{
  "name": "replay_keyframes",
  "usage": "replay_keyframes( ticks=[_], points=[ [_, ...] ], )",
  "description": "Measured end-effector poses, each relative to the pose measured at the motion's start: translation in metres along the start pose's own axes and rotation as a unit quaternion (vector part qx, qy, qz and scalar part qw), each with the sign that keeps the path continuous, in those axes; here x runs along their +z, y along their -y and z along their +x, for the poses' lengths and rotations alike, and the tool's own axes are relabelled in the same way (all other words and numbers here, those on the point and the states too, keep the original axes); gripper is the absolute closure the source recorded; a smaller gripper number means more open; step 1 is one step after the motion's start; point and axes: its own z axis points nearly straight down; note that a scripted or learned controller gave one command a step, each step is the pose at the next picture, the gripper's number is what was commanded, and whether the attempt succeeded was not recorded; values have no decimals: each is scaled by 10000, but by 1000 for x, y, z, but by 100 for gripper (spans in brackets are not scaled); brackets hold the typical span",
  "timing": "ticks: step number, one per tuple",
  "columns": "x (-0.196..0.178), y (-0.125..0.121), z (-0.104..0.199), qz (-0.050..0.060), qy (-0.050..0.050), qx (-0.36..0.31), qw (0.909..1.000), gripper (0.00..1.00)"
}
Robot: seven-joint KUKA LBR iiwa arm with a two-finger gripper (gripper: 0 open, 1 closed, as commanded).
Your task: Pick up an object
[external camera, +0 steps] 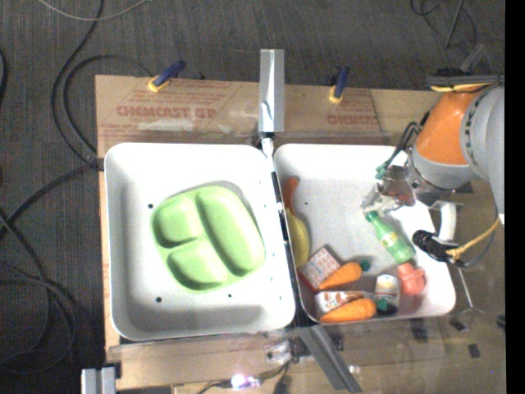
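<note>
Camera view, from above. Looked down on two shallow white plastic bins [279, 179] set side by side.

Saw the grey arm with the orange band [447, 138] reaching in over the far right bin. Found the gripper [387, 194] low over that bin's bare floor. Could not tell how wide open it was. Could not make out anything held in it either.

Spotted a small green plastic bottle [390, 238] right next to the gripper, just under it in the picture. Lay flat on the bin floor. Pointed its thin top end up toward the gripper and its fat end away, down and to the picture's right. Looked close enough to touch at the top, but could not say for sure.

Saw more toys farther down from the gripper:
- a red lumpy toy [413, 279] past the bottle's fat end
- an orange toy carrot with a green top [340, 275], down and to the picture's left
- a second orange carrot [353, 309], lower still

Noticed a light green plastic tray with three dips [209, 236] well away from the gripper, in the other bin.

Guessed the bottle to be the easiest pick, being nearest. Would need a small move down along the slant, to the bottle's middle, and a grab across the thin way, not the long way.
</note>
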Motion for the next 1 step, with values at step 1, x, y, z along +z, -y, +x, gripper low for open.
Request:
replay_keyframes(
  ticks=[1],
  points=[
    [-92,-5,49,7,8,-46,10000,100]
  ],
)
